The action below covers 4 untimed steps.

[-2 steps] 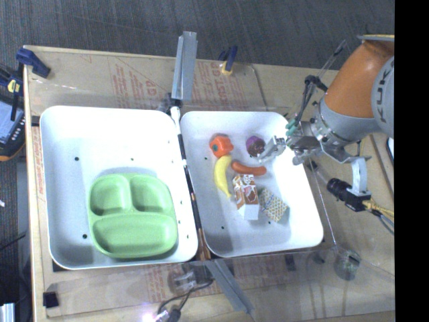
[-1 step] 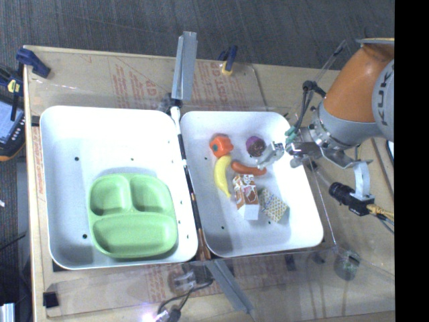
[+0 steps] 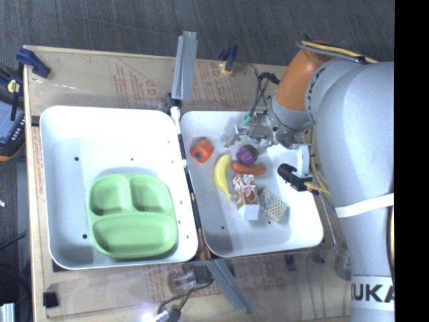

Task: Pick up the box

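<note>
Left bin [image 3: 60, 180]: green divided tray [image 3: 133, 216], set toward the near edge; bare white floor behind it.

Right bin [image 3: 301, 230]: orange pepper-like piece [image 3: 202, 150]; banana [image 3: 222, 174], upright in view; box [image 3: 247, 194] just right of the banana, mid-bin, long axis running far to near with a slight tilt, near end pointing at open floor (room ahead, neighbours on both sides); sausage [image 3: 248, 169] at its far end; purple piece [image 3: 247, 155]; patterned packet [image 3: 273, 206] touching the box's right.

Claw [image 3: 249, 134]: at the bin's far side, above the purple piece; open or closed, cannot tell.
</note>
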Tool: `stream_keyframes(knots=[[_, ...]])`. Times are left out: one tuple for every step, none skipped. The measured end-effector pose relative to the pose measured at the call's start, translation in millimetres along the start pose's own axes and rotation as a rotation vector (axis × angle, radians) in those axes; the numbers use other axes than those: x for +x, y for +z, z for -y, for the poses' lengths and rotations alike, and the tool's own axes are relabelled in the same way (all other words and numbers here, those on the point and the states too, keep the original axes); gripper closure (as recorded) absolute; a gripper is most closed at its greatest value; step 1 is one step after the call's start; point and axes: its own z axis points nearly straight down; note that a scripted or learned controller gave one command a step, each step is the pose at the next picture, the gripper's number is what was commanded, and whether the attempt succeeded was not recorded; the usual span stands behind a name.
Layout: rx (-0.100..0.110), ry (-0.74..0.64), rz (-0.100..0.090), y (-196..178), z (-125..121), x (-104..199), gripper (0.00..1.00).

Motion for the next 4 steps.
stream_keyframes(knots=[[0.004, -0.182, -0.002, 11, 56, 0, 0.00], [0.002, -0.252, -0.001, 10, -7, 1, 0.00], [0.001, -0.257, -0.002, 0, -8, 2, 1.00], [0.002, -0.098, 0.000, -95, 10, 36, 1.00]])
